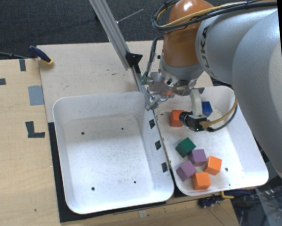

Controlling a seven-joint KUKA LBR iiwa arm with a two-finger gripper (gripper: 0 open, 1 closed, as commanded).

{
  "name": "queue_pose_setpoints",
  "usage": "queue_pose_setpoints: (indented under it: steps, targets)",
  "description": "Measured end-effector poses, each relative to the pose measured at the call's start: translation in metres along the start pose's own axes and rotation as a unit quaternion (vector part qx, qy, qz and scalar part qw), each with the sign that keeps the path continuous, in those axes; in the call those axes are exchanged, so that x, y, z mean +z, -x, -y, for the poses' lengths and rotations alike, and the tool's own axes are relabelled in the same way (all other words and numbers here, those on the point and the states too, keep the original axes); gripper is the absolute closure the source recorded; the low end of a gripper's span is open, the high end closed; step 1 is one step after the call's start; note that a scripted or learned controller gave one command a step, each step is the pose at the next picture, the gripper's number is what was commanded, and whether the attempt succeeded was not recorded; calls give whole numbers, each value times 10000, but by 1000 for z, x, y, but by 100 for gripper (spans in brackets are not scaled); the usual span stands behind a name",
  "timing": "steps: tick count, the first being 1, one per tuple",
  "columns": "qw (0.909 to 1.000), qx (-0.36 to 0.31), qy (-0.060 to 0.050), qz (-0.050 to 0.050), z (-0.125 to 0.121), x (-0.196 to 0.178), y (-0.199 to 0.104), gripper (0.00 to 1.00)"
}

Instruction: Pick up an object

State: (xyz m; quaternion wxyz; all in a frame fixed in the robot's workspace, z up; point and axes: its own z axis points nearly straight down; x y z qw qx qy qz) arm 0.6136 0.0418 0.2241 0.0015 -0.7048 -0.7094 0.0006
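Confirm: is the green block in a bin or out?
In. The green block lies on the floor of the view's right bin, next to a purple block.

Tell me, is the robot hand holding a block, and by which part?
Cannot tell. The gripper hangs over the wall between the bins, nothing seen in it. The orange block nearest it lies loose in the right bin.

We take the middle block (185, 146) in the right bin (242, 174) as our mark. Straight behind it lies the rear block (176, 118), and behind it to the right the far block (206, 108). Before it to the right sits the second block (199, 156), straight before it the third block (186, 169), further right the fourth block (213, 164), and foremost the fifth block (202, 180). The left bin (104, 148) lies to its left.
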Motion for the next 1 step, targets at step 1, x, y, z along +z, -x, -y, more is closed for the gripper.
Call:
queue_pose_setpoints:
  steps: [1]
  targets:
    - [10000, -8, 5, -5, 14, -6, -57, 100]
